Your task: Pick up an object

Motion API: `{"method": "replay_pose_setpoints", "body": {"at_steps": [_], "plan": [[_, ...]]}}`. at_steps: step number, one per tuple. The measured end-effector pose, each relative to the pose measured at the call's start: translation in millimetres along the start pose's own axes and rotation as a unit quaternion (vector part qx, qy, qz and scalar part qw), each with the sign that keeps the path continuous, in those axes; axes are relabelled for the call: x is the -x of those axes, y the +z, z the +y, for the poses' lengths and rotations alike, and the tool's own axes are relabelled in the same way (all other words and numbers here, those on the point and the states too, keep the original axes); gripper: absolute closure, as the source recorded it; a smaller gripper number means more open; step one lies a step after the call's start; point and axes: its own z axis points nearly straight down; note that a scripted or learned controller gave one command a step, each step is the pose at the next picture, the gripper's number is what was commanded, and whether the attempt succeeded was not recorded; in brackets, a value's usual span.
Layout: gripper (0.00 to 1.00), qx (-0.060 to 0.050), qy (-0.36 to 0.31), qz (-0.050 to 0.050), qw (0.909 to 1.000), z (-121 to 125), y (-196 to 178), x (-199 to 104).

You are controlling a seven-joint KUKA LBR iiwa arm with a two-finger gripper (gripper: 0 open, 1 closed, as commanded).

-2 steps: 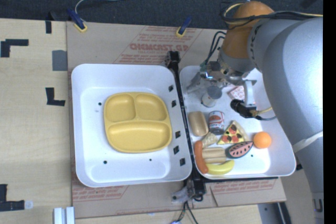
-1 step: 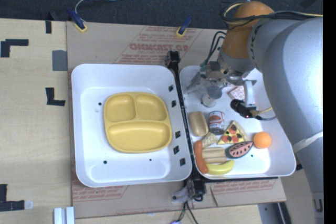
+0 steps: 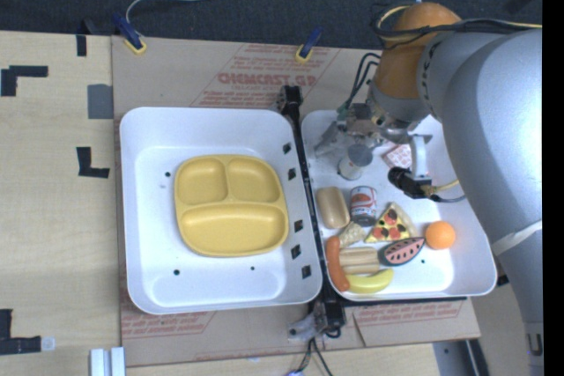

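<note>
The left bin (image 3: 141, 189) holds one yellow divided plate (image 3: 233, 204) at its middle, with bare white floor all around it, widest toward 6 o'clock and along the 9 o'clock wall. The right bin (image 3: 467, 264) is tight: its toys crowd the 7 o'clock half, hard against the divider between the bins. There lie a bread roll (image 3: 332, 208), a small can (image 3: 363, 205) just beside it at 3 o'clock, a pizza slice (image 3: 389, 224), a watermelon wedge (image 3: 401, 252), an orange (image 3: 440, 235) toward 3 o'clock of the wedge, a banana (image 3: 370, 282) and a hot dog (image 3: 352, 261) touching near the 6 o'clock rim. The gripper (image 3: 355, 156) hangs over the bin's 11 o'clock part, above the can and roll; how it is set cannot be told, as cables and grey housing blur together there. The arm (image 3: 489, 110) covers the bin's 2 o'clock corner and is cut off at the frame's edge.
</note>
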Motion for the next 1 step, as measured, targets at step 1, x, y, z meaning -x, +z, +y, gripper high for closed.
{"method": "replay_pose_setpoints", "body": {"at_steps": [1], "plan": [[0.0, 0.0, 0.001, 0.0, 1.0, 0.8, 0.1, -1.5]]}}
